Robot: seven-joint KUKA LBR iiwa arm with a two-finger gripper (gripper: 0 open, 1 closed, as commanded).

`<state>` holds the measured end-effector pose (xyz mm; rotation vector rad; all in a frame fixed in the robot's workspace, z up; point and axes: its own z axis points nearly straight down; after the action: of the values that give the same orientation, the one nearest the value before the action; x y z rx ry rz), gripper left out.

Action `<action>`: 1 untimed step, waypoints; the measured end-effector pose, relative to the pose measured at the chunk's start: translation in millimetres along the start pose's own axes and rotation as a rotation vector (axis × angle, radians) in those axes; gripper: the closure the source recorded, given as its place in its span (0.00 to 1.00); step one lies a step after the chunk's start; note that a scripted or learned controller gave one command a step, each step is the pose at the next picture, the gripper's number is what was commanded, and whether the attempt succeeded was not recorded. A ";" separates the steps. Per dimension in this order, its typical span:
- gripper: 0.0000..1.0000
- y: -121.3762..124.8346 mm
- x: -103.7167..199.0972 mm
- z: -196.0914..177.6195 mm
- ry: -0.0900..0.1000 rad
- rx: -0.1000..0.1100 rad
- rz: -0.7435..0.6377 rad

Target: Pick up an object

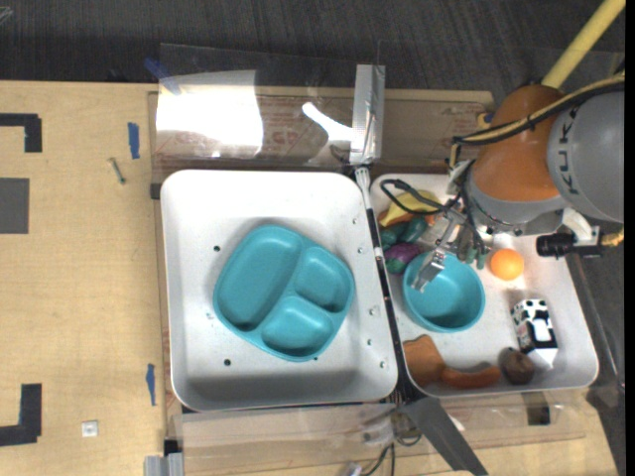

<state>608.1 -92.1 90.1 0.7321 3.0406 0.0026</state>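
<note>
Objects crowd the right bin [580, 365]: we note a teal bowl [446, 300], an orange ball [506, 265], a black-and-white toy [534, 325], a brown piece [446, 365], and purple and green bits along the divider. The gripper [429, 271] hangs over the bowl's rim; its state we cannot tell. Left bin [189, 216] holds a teal divided tray [283, 291].

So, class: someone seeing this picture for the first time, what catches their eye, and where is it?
The teal divided tray stands out, alone in the left bin. In the right bin, the end effector hangs over the rim of a teal bowl, with an orange ball beside it. The arm's orange band glows at upper right.
</note>
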 end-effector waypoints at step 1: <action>0.00 -38.4 31.5 -0.7 0.002 0.000 -0.126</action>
<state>562.5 -112.0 90.2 0.5400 3.0823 0.0026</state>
